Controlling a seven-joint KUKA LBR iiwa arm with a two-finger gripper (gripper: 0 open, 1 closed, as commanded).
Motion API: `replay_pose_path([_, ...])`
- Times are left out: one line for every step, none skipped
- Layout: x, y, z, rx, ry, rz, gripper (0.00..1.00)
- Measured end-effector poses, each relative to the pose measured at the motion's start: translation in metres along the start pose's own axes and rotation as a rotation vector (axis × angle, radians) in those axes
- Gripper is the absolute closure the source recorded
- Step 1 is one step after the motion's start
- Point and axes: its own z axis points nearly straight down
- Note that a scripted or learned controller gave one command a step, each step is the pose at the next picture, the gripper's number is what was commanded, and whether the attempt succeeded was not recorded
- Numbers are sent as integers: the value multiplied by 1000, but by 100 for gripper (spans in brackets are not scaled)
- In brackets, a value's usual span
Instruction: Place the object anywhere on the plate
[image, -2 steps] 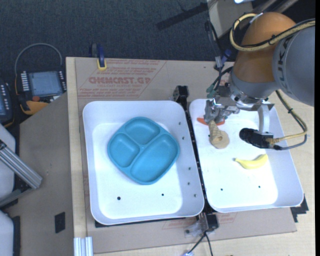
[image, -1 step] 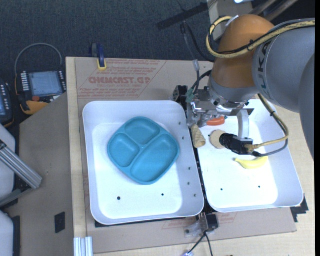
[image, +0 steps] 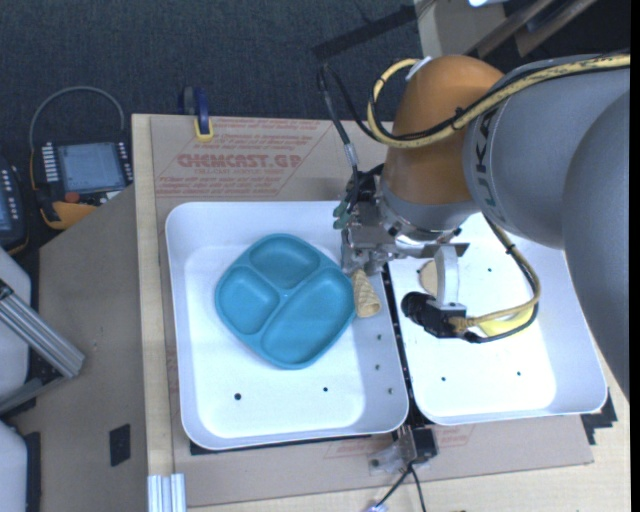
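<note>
One small tan object (image: 365, 296) sits at the right rim of the blue three-compartment plate (image: 285, 298) in the left bin (image: 290, 410), directly under the end effector (image: 362, 262). Its nature is unclear, possibly a food piece or toy. Whether the end effector is clenched on it or released: cannot tell; the wrist housing blocks the view.

Judgement: placing step. The object appears just off the plate edge, touching or nearly so. To do this well, shift left so the object is fully over a compartment, the large right one being closest, then lower before release.

The object's long axis runs roughly up and down in the view, slightly tilted; its upper end is hidden beneath the end effector.
</note>
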Motion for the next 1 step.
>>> replay_pose_path([-3, 1, 0, -2, -1, 5, 0])
